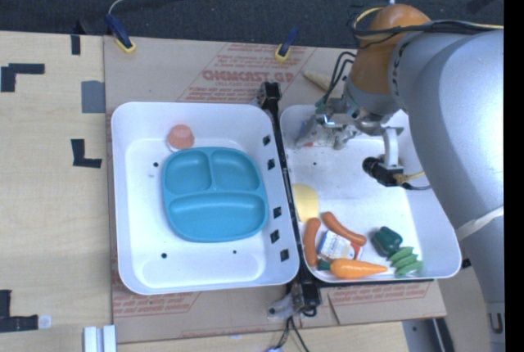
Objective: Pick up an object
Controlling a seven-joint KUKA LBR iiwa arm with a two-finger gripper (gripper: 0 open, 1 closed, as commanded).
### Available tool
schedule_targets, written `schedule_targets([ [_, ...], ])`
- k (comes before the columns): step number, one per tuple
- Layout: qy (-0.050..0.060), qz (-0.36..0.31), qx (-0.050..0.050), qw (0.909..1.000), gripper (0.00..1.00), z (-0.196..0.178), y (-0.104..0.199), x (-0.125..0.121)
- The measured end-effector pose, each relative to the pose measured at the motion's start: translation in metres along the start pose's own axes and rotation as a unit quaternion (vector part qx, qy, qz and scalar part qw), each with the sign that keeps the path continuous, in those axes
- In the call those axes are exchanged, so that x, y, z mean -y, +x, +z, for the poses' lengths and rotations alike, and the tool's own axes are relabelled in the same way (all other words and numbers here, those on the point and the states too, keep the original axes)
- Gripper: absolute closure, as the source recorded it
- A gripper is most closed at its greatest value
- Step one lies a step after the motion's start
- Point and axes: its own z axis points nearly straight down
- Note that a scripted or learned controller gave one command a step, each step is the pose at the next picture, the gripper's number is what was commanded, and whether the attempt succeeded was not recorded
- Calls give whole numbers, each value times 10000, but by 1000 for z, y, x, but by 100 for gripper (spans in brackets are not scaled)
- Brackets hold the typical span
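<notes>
The gripper (327,129) is down at the far end of the right bin (426,219), near the divider between the two bins; how far it is open cannot be told, since its tip is a small blur of metal and cable under the wrist, and nothing can be made out in its grasp. Just nearer the camera from it, the bin floor is bare white. A black fitting (383,171) on the arm hangs over the bin to the gripper's right.

The toys lie well apart from it, heaped at the near end of the right bin: a pale yellow piece (304,201) against the divider, two sausages (342,228), a small packet (333,246), a carrot (357,267), a dark green piece (388,241) and a light green one (406,261).

In the left bin (131,203) a blue plate (216,193) sits mid-floor, with a pink toy (181,137) just beyond its far edge
</notes>
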Motion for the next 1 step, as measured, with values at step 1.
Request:
schedule_targets([
  [1,-10,2,3,10000,100,-128,37,57],
])
